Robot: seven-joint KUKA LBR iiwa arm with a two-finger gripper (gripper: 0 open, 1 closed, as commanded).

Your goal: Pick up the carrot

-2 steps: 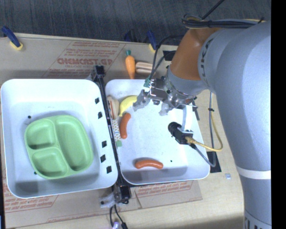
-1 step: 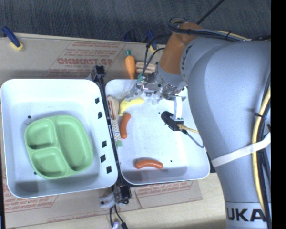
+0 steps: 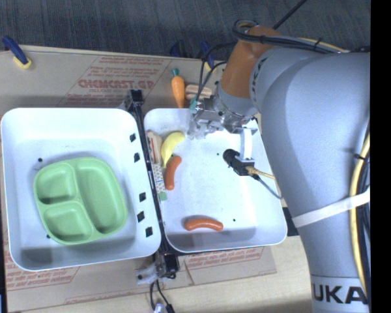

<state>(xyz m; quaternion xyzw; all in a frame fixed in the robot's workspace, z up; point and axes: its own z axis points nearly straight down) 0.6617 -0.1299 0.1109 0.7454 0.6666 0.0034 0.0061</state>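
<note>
The carrot (image 3: 177, 90), orange with a green top, lies on the cardboard just beyond the far rim of the right bin (image 3: 264, 230), outside both bins. My gripper (image 3: 201, 124) hangs over the far edge of that bin, a little to the right of the carrot and nearer the camera. It is apart from the carrot. The orange wrist band (image 3: 242, 67) and the grey arm rise behind it and cover the bin's right side.
In the right bin lie a yellow banana (image 3: 171, 147), a reddish sausage (image 3: 172, 173), a second sausage (image 3: 203, 224) near the front wall and a striped food piece (image 3: 154, 142). A black cable plug (image 3: 235, 160) dangles over the bin. The left bin holds a green divided plate (image 3: 80, 199).
</note>
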